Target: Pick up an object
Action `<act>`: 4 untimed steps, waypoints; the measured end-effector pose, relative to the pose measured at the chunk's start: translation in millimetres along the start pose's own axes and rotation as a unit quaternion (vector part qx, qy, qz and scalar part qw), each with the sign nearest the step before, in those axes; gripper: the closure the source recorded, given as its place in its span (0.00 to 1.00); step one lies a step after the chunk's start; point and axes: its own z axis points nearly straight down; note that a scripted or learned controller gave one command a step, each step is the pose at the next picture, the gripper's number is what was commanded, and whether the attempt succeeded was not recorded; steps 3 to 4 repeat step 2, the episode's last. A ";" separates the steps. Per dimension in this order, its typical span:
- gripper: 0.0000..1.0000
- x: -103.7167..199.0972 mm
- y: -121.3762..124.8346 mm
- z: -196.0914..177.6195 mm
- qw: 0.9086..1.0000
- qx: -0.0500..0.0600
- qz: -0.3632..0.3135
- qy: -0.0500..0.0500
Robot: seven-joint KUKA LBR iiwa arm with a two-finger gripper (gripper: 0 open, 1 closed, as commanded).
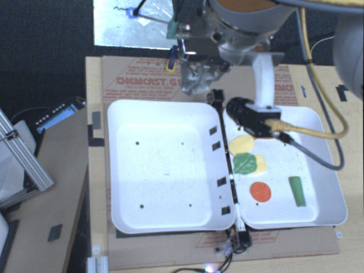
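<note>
We find the gripper (pixel 197 79) well beyond the orange disc (pixel 261 191), toward the far side and to the view's left of it, over the printed cardboard (pixel 142 81). We cannot tell whether it is released or clenched. The disc lies in the right bin (pixel 325 209). A green bar (pixel 296 190) lies near the disc's right, apart from it. Just behind the disc, a green leafy piece (pixel 244 163) touches a yellow piece (pixel 261 164). A second yellow piece (pixel 241 144) lies farther behind. The left bin (pixel 165 152) sits left of the disc.

Bright even overhead light, faint shadows, soft grainy picture — arm (pixel 244 10) blurred up close.
</note>
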 end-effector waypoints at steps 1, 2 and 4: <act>1.00 9.6 -17.0 2.0 1.000 0.001 0.002 -0.001; 1.00 0.5 112.7 4.1 1.000 -0.002 0.007 -0.002; 1.00 0.5 112.7 4.1 1.000 -0.002 0.007 -0.002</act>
